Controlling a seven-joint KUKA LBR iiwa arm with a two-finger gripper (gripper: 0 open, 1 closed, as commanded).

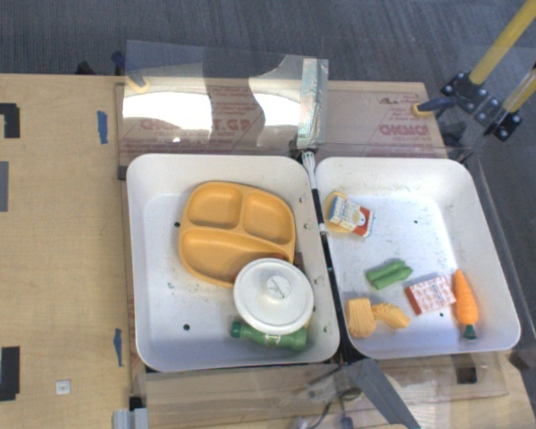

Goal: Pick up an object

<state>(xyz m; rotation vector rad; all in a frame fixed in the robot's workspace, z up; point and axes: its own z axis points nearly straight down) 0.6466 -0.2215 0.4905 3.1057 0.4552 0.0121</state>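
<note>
Nothing is lifted yet; every candidate lies loose in the two bins on the desk, so the whole pick remains. Taking the divider (319, 239) between the bins as landmark: just left of it sit a yellow sectioned plate (237, 231), a white lidded bowl (273, 295) overlapping the plate's near edge, and a green bottle (270, 334) below the bowl. Right of it lie a small carton (348, 214), green beans (389, 274), corn pieces (375, 315), a red packet (430, 294) and, farthest, a carrot (465, 300). The pincer's state cannot be told.

A robotics lab: plywood worktop (54, 266) with black corner markers (4, 119) at nine o'clock, clear shields (250, 105), yellow tripod legs (518, 25) at two o'clock.
</note>
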